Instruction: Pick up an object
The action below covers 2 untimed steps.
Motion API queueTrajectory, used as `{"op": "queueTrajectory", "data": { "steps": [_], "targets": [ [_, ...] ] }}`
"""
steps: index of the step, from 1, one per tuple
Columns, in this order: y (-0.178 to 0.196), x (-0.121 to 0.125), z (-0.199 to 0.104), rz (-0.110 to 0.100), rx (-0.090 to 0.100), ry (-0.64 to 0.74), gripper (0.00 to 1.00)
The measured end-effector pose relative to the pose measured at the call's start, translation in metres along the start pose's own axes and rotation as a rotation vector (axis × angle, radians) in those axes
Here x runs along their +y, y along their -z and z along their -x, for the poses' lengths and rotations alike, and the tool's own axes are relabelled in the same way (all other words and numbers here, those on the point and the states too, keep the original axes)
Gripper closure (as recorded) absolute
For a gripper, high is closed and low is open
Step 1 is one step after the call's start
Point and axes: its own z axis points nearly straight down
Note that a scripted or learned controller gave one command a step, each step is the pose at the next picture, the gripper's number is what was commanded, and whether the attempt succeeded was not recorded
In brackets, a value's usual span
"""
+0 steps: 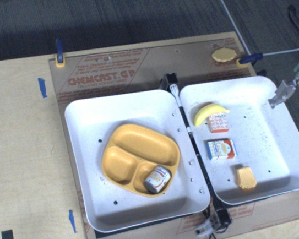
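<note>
**Gripper parked off the right bin's far corner, nothing seen in it**

Bench [25, 179]: light wood, spreads out well away from the gripper on the side opposite the arm. A printed cardboard sheet [103, 73] lies under both bins.

Left bin [82, 154]: white, shallow, the farther of the two from the gripper. Right bin [275, 142]: white, its far right corner sits just beside the gripper.

Yellow divided tray [134, 146]: in the left bin, tilted on a diagonal, well apart from the gripper. A small can [157, 180] lies on its side in the tray compartment nearest the camera.

Gripper [290, 89]: at the picture's right edge, over the right bin's rim near its far corner. Small and partly cut off; cannot tell whether it's spread or closed, and no object is visible in it.

Candidates in the right bin, all on the bin's half away from the gripper, none touching it:
- banana [208, 113]: closest of the group, near the far wall
- red-and-white carton [218, 124]: touching or just below the banana
- blue-and-white carton [221, 149]: next toward the camera
- orange block [246, 178]: farthest from the gripper, near the camera-side wall

Yellow round disc [224, 55]: on the cardboard beyond the right bin. Blue clamp [249, 59]: just beside it.
</note>
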Motion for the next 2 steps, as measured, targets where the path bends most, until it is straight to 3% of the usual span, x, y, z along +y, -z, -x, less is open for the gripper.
{"op": "queueTrajectory", "data": {
  "steps": [1, 2],
  "targets": [
    [-0.11, -0.016, 0.008, 0.0, -0.001, -0.001, 0.0],
    [-0.182, -0.03, 0.011, 0.002, 0.008, 0.005, 0.0]
  ]
}}
